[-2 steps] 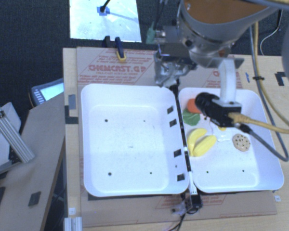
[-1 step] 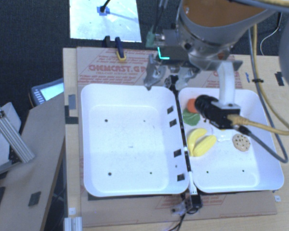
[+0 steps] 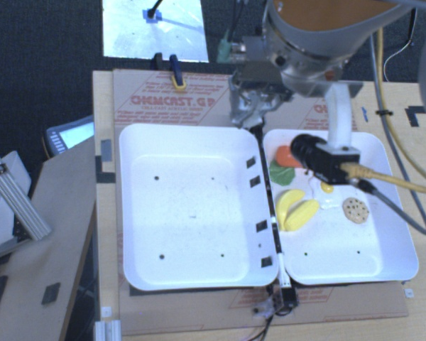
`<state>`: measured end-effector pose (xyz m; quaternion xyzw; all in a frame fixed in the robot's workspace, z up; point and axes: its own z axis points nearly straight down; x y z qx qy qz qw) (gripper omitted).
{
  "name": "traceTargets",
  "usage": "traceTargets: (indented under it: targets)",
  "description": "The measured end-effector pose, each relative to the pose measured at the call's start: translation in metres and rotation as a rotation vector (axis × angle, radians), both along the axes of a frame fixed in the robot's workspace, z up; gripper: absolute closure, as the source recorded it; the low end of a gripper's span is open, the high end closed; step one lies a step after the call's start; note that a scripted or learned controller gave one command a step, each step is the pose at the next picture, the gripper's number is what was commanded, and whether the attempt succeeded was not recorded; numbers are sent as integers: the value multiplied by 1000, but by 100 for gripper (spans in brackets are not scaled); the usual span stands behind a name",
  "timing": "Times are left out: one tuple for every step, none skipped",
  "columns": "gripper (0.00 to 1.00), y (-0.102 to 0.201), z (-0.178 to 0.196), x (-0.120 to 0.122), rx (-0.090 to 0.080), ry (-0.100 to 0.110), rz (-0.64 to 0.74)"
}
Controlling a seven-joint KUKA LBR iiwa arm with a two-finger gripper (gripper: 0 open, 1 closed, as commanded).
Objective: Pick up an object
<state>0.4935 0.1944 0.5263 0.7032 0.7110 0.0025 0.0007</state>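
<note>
Four small objects, a yellow banana [image 3: 297, 210], a cookie [image 3: 355, 209], a green piece [image 3: 280, 174] and an orange piece [image 3: 287, 158], lie bunched in the right bin [image 3: 355, 261], probably as pick targets, while the pincer [image 3: 252, 119] hovers over the bins' far edge, its spread impossible to tell.

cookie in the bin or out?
In. The cookie lies flat on the floor of the right bin, right of the banana and apart from it.
</note>
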Motion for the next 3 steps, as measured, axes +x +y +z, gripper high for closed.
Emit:
traceTargets:
  targets:
    - [100, -8, -153, -8, -8, 18, -12]
    - [100, 32, -184, -8, -2, 7, -4]
    - [100, -54, -180, 21, -5, 2, -19]
